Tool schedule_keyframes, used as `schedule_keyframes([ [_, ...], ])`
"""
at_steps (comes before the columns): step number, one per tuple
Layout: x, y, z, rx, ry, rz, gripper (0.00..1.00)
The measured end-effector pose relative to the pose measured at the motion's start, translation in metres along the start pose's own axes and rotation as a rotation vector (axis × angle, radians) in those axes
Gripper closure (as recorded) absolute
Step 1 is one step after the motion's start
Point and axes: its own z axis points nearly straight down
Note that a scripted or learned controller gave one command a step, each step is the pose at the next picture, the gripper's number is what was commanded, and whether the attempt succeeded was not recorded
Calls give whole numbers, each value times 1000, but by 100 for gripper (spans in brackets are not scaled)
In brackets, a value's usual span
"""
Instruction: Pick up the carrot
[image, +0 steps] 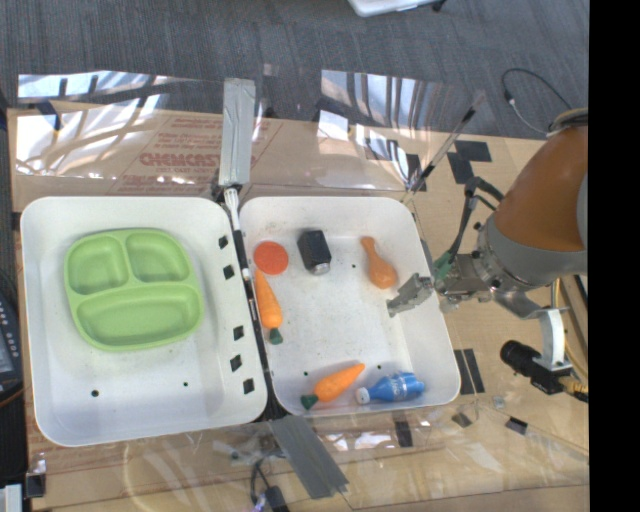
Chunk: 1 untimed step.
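The tool (408, 296) hangs over the right bin's (345, 400) right rim, holding nothing, its spread impossible to tell; one carrot (267, 302) lies along that bin's left wall; another carrot (336, 384) rests near its front wall, beside a blue bottle (393, 389).

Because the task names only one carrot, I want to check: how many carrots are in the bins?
2, both in the right bin. One carrot lies along the left wall, below the red disc. The other carrot lies near the front wall, left of the blue bottle.
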Motion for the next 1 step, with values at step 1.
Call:
schedule_keyframes([
  [1, 52, -10, 99, 2, 1, 100, 0],
])
